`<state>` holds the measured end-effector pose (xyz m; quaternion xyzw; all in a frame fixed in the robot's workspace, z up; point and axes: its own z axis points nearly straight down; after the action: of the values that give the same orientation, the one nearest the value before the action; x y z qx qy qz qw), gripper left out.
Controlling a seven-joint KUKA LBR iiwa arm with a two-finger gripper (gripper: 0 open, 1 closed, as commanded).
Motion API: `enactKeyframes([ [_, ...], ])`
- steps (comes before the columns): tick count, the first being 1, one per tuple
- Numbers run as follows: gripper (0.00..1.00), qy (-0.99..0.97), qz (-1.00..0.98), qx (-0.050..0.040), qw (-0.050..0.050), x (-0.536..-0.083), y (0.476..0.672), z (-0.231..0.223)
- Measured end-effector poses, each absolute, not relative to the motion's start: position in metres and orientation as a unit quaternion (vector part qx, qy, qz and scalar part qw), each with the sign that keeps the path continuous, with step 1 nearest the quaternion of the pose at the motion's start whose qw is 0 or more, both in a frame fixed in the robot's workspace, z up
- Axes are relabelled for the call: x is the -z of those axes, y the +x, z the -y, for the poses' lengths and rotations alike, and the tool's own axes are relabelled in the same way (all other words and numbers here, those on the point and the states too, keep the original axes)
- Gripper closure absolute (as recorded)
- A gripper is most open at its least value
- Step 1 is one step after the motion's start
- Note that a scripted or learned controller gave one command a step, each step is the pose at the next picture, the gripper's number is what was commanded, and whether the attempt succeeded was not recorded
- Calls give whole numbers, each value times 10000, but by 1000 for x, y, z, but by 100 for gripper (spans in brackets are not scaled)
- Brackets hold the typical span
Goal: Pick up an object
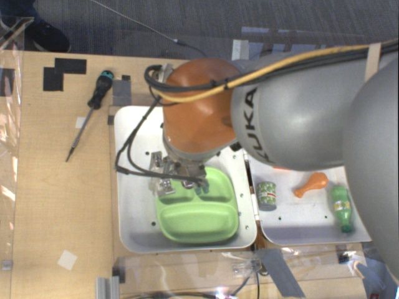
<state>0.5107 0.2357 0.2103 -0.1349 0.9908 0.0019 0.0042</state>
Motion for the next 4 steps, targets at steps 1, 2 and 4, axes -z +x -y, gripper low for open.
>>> enactKeyframes([
  [1, 100, -3366, -9416, -12, 44, -217, 500, -236],
  [2, 100, -2081, -9781, -15, 39, -207, 507, -231],
  [4, 100, -2044, -9789, -15, 44, -206, 510, -236],
])
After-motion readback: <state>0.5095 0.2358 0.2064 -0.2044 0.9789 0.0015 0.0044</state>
